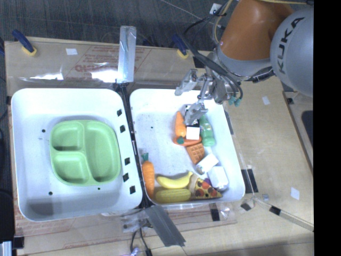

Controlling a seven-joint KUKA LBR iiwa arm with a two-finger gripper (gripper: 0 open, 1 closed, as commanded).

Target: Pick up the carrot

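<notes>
1. Orange toy carrot with green top (147, 176) lies along right white plastic bin's (160, 111) left wall, beside yellow banana (173, 182).
2. Probably light, rigid, smooth plastic; grip mid-body across width.
3. End effector (195, 111) is over the bin's upper right clutter; grip state unclear.

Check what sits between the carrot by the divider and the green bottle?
Camera view: bare white bin floor separates carrot from green bottle, except an orange piece beside the bottle.
</notes>
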